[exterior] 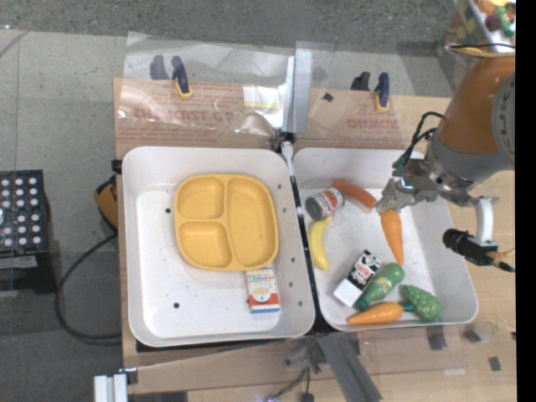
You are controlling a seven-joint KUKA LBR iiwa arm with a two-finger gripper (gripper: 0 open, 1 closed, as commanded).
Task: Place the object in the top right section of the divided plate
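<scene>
Carrot (393, 236) lies in the right bin (456, 300), long axis running top-to-bottom in the view with its top end right under the claw (400, 193), finger state I can't tell; divided plate (226, 222) sits well left in the other bin.

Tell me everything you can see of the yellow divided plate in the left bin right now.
The yellow divided plate looks like matte plastic, a rounded square with a raised rim. Ridges split it into three sections: two smaller ones on its left side, one above the other, and one long one down its right side. It lies flat on the floor of the left bin, turned slightly, and nothing sits in any section. A small carton lies just below its lower edge, close to or touching the rim.
</scene>
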